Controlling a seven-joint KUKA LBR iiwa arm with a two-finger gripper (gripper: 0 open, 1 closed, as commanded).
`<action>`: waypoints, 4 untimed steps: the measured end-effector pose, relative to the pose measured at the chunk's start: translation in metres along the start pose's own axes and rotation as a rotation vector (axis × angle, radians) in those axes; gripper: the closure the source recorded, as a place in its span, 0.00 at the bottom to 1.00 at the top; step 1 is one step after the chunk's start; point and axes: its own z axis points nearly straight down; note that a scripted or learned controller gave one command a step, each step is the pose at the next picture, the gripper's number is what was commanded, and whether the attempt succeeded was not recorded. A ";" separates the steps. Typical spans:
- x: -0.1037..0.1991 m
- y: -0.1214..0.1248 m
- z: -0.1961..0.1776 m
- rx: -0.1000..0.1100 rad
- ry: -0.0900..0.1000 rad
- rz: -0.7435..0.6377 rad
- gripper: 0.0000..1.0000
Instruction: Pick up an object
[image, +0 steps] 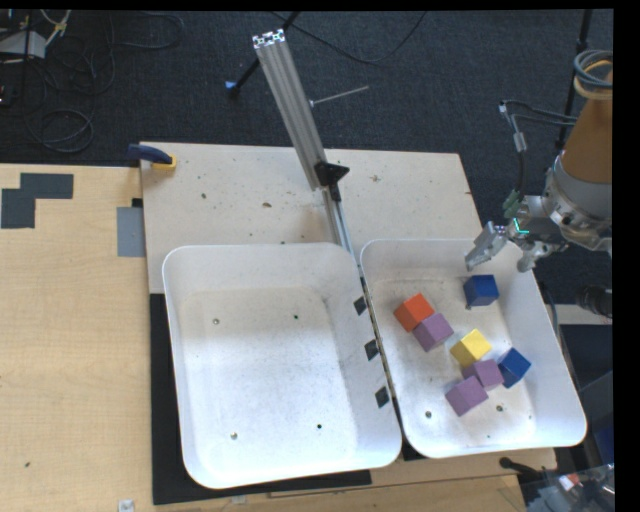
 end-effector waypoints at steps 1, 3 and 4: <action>0.002 0.003 0.064 0.006 0.001 0.002 0.00; -0.004 0.006 0.158 -0.020 -0.007 0.008 0.00; -0.003 0.001 0.157 -0.002 -0.001 0.014 1.00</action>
